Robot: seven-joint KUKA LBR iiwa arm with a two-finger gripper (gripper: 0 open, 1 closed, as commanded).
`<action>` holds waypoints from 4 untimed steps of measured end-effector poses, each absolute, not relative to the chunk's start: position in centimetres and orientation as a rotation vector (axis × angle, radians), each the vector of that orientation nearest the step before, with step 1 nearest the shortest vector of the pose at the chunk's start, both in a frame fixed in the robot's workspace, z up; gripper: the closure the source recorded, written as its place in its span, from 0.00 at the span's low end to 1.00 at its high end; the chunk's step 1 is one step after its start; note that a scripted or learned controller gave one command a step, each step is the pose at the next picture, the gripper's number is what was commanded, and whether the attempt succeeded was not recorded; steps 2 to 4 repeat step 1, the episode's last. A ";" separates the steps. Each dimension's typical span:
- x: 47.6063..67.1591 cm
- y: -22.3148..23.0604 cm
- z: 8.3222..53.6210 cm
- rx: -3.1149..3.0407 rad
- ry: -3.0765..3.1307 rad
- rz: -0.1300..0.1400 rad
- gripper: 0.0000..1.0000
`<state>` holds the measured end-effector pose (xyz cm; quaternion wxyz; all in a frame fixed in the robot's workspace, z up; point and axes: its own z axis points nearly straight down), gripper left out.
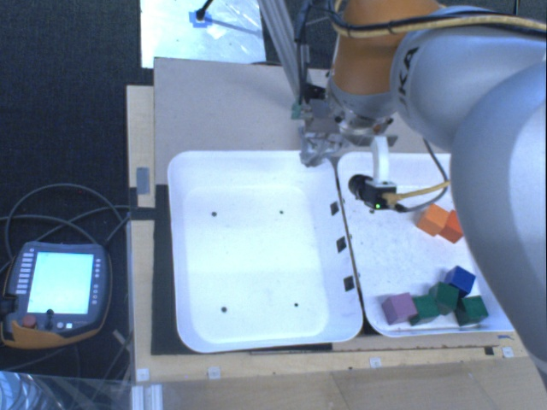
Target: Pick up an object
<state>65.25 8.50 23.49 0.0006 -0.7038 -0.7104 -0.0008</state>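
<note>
- Two shallow white plastic bins sit side by side on the bench: the left white bin (256, 331) and the right white bin (376, 263), their inner rims touching along a seam marked with small dark tabs.
- My grey arm with its orange band (380, 37) comes in from the right side of the view and covers the far right part of the right-hand bin.
- My two-finger gripper (318, 154) hangs at the far end of that seam, over the back rim where the two bins meet.
- From this slanted view I cannot tell how my jaws stand; the tips are a small dark grey blur against the rim, and I see no object there.
- A small black unit with a green light (373, 191) and a yellow cable hangs just beside my wrist, above the right bin's floor.
- An orange block (438, 220) lies in the right bin, near that cable and partly hidden by my arm.
- At the near end of the same bin a cluster of blocks lies close together: a mauve cube (397, 307), a dark green block (425, 307) just beside it, another dark green block (470, 310), and a blue cube (460, 278) behind them.
- All these blocks lie well apart from my gripper.
- A handheld control pendant with a lit screen (58, 293) rests on the dark floor left of the bench.
</note>
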 end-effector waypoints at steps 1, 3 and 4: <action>65.3 8.2 23.6 -2.216 -2.227 -0.002 0.00; 65.3 8.2 23.6 -2.216 -2.227 -0.002 0.00; 65.3 8.2 23.6 -2.216 -2.227 -0.002 0.00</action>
